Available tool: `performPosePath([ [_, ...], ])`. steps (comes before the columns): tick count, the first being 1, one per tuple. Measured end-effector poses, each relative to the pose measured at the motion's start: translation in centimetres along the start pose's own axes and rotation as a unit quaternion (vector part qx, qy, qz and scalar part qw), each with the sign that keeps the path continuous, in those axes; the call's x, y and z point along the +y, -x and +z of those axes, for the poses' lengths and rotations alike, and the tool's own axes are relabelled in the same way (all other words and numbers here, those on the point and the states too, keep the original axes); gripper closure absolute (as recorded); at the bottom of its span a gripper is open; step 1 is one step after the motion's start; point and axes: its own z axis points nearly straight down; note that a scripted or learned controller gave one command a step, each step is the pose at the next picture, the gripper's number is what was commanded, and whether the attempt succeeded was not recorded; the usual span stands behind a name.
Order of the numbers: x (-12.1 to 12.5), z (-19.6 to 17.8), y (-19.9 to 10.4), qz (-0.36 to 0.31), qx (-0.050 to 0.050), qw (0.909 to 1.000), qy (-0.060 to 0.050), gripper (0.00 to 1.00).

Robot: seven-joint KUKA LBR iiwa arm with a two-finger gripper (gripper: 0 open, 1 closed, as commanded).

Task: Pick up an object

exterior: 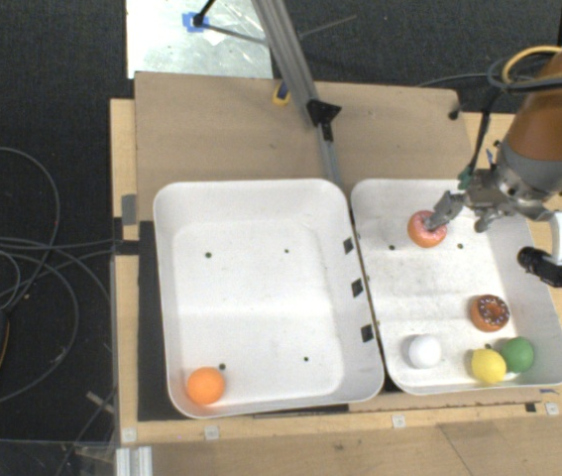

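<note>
**Reaching for the pink doughnut in the right bin**

Seen from above: grey arm with orange band (543, 132) entering from the right, jaws (464, 211) lowered over the far part of the right-hand shallow white bin (399, 370). Spread apart, one finger touching or just above the pink ring-shaped toy doughnut (425, 229), the other off to its right; nothing pinched between them. Apparently the approach step, grasp not yet made. Next move likely calls for centring over the doughnut, descending, then closing. Nearer the front of the same bin: brown frosted doughnut (490, 312), white ball (423, 351), yellow lemon-like fruit (488, 365), green ball (518, 354). Alone in the left-hand white bin (261, 201): an orange ball (205, 386).
</note>
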Motion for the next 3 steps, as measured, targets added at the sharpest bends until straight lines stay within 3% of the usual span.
performPosePath([
  [1, 0.1, 6.3, -0.1, 0.000, 0.000, 1.0000, 0.000, 0.00],
  [2, 0.2, 6.8, -0.1, 0.000, -0.001, 1.0000, 0.003, 0.00],
  [3, 0.4, 5.6, -0.1, 0.000, -0.001, 1.0000, 0.005, 1.00],
])
